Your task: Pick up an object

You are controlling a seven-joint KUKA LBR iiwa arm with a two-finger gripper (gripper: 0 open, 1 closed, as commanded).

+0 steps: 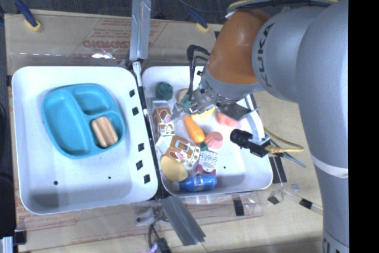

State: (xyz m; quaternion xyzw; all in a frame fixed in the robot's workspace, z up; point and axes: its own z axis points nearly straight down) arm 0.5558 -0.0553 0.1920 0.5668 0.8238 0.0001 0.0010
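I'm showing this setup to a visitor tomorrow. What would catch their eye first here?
The big grey arm with its orange band looms over the right white bin, its gripper down among a jumble of small items, just above an orange carrot-shaped toy. In the left white bin lies a bright blue divided plate holding a tan bread-roll-shaped toy.

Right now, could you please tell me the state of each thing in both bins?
blue tray: flat in left bin, holding a bread roll
carrot: lying loose in right bin
blue bottle: on its side
pincer: low over the right bin's clutter
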